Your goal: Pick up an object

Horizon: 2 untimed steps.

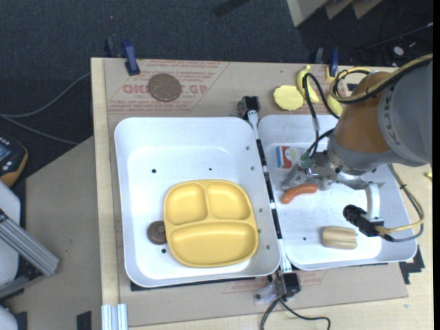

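Note:
My gripper is low in the right bin, near its left wall. Directly below it lies a small orange-red sausage-shaped object, touching or almost touching the gripper's tip. A white card with red and blue print lies just behind the gripper, partly hidden by it. A tan bread-like piece rests near the bin's front. The grey arm with its orange band covers the bin's back right part.
In the left bin sit a yellow three-compartment tray and a brown round cookie at the tray's left. A brown disc and yellow pieces lie on the bench behind the bins. A black cable end hangs by the bread piece.

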### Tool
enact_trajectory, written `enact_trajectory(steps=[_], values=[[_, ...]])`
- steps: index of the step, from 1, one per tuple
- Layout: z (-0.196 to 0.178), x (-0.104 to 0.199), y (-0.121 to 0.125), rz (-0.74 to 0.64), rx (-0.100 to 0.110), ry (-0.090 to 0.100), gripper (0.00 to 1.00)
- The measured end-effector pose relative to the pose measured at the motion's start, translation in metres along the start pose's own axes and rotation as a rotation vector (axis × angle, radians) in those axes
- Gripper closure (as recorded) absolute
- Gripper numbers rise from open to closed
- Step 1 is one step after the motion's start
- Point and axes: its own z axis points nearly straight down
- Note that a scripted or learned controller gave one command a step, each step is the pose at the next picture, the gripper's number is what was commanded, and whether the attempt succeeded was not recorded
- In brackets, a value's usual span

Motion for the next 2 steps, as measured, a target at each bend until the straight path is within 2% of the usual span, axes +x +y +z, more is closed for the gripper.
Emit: enact_trajectory(steps=[1, 2], values=[[-0.0130, -0.0010, 0.0017, 0.002, -0.007, -0.003, 1.00], [-0.0123, -0.0009, 0.0014, 0.002, -0.006, -0.002, 0.00]])
